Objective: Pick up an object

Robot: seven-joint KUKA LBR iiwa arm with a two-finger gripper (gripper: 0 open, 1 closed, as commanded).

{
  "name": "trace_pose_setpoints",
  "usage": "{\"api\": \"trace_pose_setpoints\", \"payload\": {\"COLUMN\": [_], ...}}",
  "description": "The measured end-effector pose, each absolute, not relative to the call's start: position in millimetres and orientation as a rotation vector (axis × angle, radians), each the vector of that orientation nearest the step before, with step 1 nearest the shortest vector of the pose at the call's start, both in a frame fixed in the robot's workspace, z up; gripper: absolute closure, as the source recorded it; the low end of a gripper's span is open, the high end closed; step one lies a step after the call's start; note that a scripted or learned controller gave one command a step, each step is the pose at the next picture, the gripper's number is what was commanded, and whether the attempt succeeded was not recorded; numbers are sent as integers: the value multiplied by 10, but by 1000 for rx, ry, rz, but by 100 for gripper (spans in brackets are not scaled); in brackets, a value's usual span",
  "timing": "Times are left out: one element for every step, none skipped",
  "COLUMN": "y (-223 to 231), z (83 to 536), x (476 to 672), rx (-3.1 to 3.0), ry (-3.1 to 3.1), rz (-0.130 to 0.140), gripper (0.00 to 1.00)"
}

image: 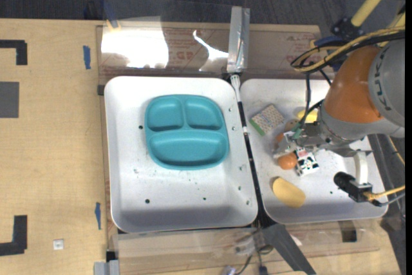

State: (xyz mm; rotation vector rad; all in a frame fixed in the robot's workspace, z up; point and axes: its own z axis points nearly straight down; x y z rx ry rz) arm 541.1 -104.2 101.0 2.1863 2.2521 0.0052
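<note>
Objects [288,192] in right bin [322,206]: about four.

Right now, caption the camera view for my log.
Gripper low over orange object in right bin; teal tray in left.

Teal divided plate [187,131] centered in left white bin [122,158]; wooden bench [48,138] beneath.

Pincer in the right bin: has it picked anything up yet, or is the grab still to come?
Done: the arm has reached into the right bin, with the pincer low among the small items. In hand: nothing visibly. The orange ball and yellow piece lie on the bin floor; I cannot tell the pincer's state. Left: a confirmed grasp and lift. The teal divided plate sits in the left bin.
</note>
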Motion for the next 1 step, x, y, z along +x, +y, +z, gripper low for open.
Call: {"api": "trace_pose_setpoints", "payload": {"y": [-789], "z": [1837], "x": [5205], "rx": [2214], "ry": [2229], "rz": [2], "gripper": [100]}}
